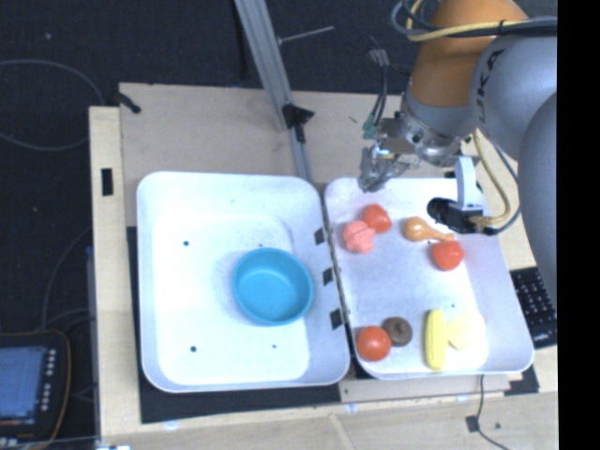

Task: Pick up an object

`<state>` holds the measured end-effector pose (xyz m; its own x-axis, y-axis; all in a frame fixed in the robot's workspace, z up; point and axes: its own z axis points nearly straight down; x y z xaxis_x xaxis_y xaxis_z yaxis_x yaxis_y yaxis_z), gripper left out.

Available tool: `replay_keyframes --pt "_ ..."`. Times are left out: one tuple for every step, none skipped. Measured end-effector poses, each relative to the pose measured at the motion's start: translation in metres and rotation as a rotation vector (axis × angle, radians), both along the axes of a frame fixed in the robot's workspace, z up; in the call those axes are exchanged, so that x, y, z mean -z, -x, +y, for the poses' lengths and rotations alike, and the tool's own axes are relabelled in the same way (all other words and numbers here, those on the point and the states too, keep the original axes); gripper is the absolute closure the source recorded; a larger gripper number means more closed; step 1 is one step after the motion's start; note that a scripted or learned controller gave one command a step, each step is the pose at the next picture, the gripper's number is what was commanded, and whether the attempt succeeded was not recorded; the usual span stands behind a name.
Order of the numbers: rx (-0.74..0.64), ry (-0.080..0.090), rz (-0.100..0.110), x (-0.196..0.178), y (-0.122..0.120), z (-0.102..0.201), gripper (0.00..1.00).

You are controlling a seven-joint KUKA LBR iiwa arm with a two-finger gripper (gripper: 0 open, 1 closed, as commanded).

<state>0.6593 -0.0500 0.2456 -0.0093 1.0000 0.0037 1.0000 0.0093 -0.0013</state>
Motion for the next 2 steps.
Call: replay_keyframes --pt "0.001 0.000 0.013 0.011 0.003 0.053 1.00" --pt "0.001 0.002 0.000 0.013 -0.003 0.106 1.00"
